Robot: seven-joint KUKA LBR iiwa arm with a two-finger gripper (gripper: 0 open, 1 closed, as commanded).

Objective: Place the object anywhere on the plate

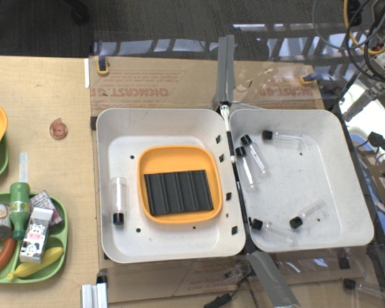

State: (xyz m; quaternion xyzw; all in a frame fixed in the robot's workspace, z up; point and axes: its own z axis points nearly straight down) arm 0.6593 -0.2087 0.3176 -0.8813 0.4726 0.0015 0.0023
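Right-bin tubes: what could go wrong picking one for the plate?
1. The clear tubes are hard to see against the white right bin; a grasp may well miss.
2. Two tubes lie close together by the bin's left wall, so fingers could hit the wall or nudge both.
3. The orange plate carries a ribbed black insert; a round tube may roll off toward the tube already lying beside it.

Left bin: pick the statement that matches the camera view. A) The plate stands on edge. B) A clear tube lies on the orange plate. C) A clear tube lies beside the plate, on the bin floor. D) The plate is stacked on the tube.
C: in the left bin the clear tube with a black cap lies on the white floor to the left of the orange plate, apart from its rim.
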